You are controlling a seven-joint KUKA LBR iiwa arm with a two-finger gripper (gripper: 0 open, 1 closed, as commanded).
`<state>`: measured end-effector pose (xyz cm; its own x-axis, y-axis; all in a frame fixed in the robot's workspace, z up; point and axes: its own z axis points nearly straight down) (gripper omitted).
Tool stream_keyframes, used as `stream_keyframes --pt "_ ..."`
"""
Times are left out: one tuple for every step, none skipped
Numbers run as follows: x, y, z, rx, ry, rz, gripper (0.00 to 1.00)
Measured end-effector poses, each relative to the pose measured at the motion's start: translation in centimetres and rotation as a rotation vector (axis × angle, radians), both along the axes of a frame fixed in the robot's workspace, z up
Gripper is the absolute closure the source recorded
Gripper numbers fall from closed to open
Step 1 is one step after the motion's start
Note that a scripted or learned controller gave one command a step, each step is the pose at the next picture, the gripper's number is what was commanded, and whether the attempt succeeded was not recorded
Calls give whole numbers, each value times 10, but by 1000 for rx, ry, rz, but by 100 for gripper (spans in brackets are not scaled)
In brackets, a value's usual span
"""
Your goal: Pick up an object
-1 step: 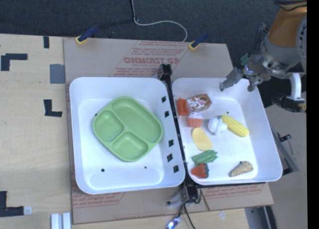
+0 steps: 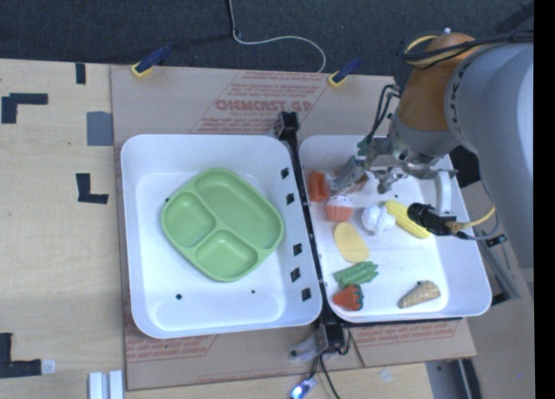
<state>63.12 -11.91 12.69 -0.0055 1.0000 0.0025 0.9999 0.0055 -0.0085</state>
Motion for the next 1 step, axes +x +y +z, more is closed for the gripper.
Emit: stream_keyframes --pt "24 23 -43 -6 15 -7 0"
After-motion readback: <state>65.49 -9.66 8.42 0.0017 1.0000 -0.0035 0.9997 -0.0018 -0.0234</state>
